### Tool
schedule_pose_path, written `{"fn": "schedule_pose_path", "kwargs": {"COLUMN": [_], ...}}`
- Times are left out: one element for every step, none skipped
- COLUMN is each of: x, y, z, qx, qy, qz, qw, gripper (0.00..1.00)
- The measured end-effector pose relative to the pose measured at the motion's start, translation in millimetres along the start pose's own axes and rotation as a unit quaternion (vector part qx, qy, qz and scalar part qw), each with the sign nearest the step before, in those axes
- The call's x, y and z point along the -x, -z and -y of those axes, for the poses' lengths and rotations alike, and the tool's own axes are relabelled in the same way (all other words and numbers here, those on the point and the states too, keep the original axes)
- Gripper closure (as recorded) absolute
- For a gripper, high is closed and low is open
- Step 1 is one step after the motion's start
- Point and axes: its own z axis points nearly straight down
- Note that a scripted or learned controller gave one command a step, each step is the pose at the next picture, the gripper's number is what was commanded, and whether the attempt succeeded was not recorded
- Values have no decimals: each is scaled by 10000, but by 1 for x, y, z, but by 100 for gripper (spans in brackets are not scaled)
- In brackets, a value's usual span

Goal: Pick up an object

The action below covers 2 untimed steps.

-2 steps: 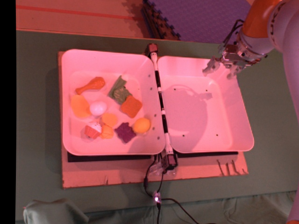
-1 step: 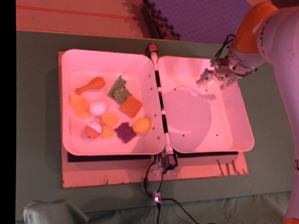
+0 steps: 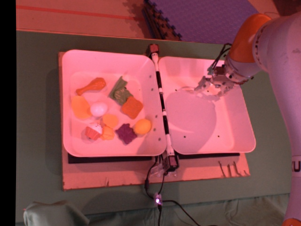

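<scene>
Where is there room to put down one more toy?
The right bin has bare floor below the gripper, out to its rim. The left bin is crowded in the middle around the white egg; only its top strip is bare.

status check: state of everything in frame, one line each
gripper: over right bin, nothing visible in it
right bin: arm's shadow on its floor
left bin: holds the toy food
drumstick: lying flat, upper left
white egg: lying among the toys
purple piece: flat, near front wall
orange waffle: flat, mid bin
</scene>
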Motion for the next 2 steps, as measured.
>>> {"fn": "schedule_pose_path", "kwargs": {"x": [3,4], "y": [-13,3], "z": [-6,-10], "qx": [102,185], "qy": [7,-4], "qz": [20,45], "qw": [9999,9998], "gripper": [0,100]}}
